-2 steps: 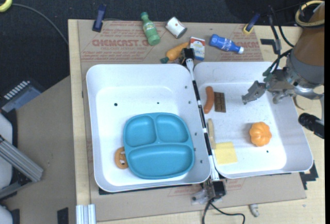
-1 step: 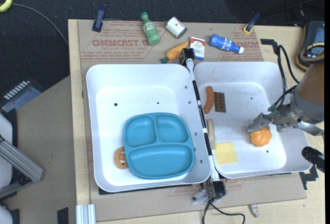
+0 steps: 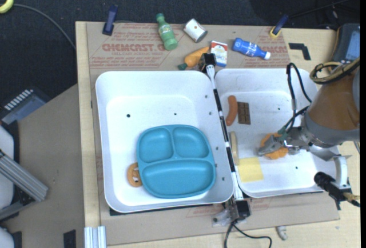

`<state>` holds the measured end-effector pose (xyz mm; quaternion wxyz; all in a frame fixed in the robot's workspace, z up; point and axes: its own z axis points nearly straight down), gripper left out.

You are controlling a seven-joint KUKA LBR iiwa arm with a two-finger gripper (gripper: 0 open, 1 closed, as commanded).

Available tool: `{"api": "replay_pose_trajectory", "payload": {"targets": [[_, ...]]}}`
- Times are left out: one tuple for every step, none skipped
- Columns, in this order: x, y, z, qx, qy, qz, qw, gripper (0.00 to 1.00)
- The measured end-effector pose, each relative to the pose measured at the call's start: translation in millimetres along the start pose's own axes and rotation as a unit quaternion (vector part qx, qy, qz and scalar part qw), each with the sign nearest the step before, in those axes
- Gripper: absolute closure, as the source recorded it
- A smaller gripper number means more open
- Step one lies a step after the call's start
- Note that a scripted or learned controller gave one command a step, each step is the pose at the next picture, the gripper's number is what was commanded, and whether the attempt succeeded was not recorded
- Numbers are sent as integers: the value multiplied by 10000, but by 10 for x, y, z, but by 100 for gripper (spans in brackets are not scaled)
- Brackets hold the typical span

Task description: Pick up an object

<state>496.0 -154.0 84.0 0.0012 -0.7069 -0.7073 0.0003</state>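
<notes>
Two shallow white bins are borne side by side on the bench: the left bin (image 3: 114, 98) and the right bin (image 3: 269, 84). The left bin is largely taken up by a blue divided plate (image 3: 174, 160), with a small pretzel-like piece (image 3: 134, 175) tucked at the plate's lower left edge.

The arm (image 3: 334, 112) is reached in from the right and is brought low over the right bin. Its gripper (image 3: 273, 147) is seen at an orange object (image 3: 277, 152), which appears to be the thing being attempted. Whether the gripper is spread or pinched on that object cannot be told, since the tip is small and merged with the orange shape. The orange object is judged to lie on, or just above, the bin floor, so a lift is not yet shown.

In the same bin, a yellow square piece (image 3: 250, 170) is laid near the lower left corner, a brown block (image 3: 243, 113) is set near the middle, and a sausage (image 3: 231, 110) is placed just beside it on the left.

The task is judged to be at the grasping stage: the approach is made, but a secure hold and a raise clear of the bin are left to be done.
</notes>
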Motion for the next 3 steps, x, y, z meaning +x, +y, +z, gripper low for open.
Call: {"api": "replay_pose_trajectory", "payload": {"targets": [[378, 378, -5, -19, -6, -7, 10000, 0], [369, 381, -107, -31, -15, 0, 10000, 100], [1178, 620, -1013, -21, -1, -9, 10000, 100]]}}
